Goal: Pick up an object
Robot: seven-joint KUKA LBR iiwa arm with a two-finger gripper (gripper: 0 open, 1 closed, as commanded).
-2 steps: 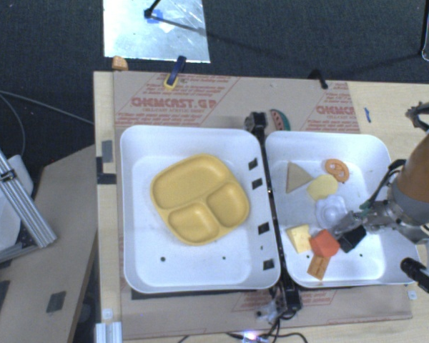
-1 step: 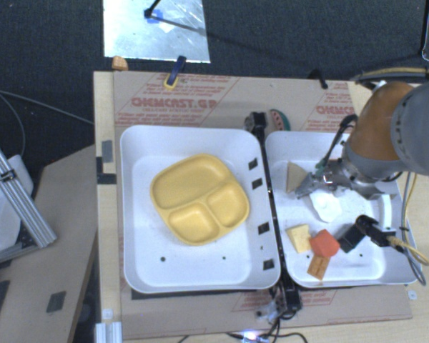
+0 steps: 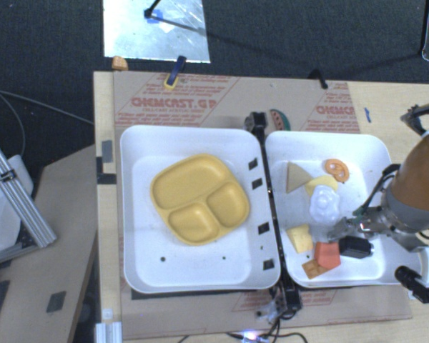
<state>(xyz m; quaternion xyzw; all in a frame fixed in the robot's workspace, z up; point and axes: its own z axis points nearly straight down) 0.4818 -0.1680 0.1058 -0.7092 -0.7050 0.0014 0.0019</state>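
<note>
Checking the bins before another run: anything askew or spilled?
Nothing spilled. The yellow tray sits turned at an angle in the left bin. The small items, such as the pretzel and red block, lie inside the right bin.

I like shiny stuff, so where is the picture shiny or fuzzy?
Camera view: the silvery sheet on the dark floor throws bright glare; the crinkly clear wrapper in the right bin glints white; the yellow divided tray looks evenly lit with soft shading in its hollows; the arm looks slightly blurred, the pincer dark.
</note>
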